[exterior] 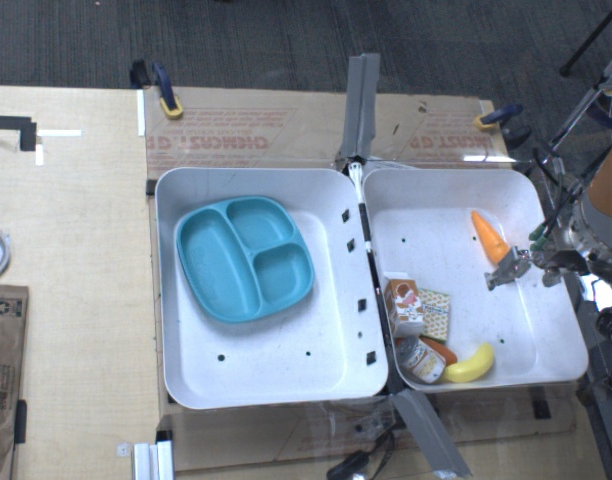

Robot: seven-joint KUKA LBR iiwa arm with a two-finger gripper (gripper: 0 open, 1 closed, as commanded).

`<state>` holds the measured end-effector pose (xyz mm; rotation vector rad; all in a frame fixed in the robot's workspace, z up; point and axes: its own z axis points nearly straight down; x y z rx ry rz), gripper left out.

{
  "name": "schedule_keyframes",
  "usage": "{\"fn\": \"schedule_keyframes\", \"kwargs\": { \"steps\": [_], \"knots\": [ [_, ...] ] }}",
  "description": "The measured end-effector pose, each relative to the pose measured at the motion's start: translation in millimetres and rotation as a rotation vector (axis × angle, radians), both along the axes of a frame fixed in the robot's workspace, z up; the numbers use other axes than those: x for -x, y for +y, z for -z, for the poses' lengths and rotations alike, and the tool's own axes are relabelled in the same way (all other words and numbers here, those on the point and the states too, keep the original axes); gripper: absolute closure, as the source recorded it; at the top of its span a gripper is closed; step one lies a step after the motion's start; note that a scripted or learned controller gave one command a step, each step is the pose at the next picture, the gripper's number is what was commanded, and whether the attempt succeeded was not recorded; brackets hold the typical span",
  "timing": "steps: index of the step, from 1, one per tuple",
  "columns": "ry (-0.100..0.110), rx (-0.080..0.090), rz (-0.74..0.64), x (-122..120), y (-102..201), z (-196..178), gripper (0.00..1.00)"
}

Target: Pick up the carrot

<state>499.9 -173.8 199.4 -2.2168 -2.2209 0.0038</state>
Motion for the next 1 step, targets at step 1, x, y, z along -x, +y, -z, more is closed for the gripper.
{"fn": "schedule_keyframes", "kwargs": {
  "steps": [1],
  "knots": [
    [-0.004, 0.002, 0.037, -63.2, 14.5, 107.8, 0.00]
  ]
}}
